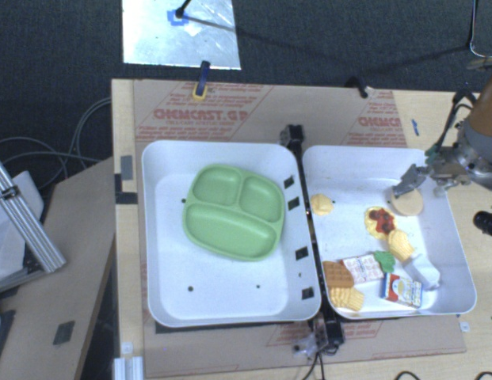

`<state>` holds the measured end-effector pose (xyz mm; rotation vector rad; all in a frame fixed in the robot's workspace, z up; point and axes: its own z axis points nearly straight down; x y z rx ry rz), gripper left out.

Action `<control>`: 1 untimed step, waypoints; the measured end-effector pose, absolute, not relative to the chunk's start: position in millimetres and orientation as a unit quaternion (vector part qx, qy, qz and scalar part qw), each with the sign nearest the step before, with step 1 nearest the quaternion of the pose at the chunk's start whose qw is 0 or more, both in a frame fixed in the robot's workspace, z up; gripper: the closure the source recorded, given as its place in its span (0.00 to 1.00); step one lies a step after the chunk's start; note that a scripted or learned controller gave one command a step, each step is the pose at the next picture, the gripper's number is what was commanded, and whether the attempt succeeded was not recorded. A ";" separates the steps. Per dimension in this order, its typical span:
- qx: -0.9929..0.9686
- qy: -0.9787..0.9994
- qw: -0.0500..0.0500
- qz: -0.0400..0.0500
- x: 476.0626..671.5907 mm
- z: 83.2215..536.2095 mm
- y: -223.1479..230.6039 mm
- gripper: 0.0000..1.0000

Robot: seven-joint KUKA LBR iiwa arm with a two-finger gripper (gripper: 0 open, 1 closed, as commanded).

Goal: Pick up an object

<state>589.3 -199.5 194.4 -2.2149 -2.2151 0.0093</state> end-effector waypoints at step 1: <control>-0.706 -0.708 -0.001 0.000 592.4 201.5 -199.1 0.00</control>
